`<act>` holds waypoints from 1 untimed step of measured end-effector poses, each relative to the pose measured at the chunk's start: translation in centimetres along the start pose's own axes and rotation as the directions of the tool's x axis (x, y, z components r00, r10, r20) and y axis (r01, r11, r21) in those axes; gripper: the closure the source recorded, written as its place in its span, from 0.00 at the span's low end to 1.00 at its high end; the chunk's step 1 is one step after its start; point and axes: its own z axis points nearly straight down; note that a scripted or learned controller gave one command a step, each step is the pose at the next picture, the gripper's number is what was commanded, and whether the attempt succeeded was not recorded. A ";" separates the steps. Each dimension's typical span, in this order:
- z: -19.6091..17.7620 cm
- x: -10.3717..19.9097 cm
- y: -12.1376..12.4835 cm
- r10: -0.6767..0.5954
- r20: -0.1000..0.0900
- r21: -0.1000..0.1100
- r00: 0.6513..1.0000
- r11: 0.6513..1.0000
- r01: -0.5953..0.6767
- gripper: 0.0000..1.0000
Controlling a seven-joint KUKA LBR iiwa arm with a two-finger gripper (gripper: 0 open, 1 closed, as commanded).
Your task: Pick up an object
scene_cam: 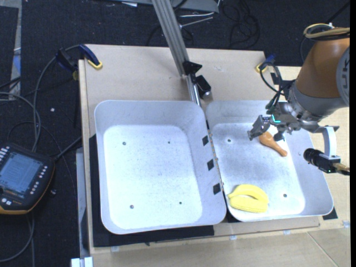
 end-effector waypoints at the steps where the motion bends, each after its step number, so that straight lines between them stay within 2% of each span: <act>1: 0.0 0.0 0.0 0.000 0.000 0.000 1.000 1.000 0.000 0.00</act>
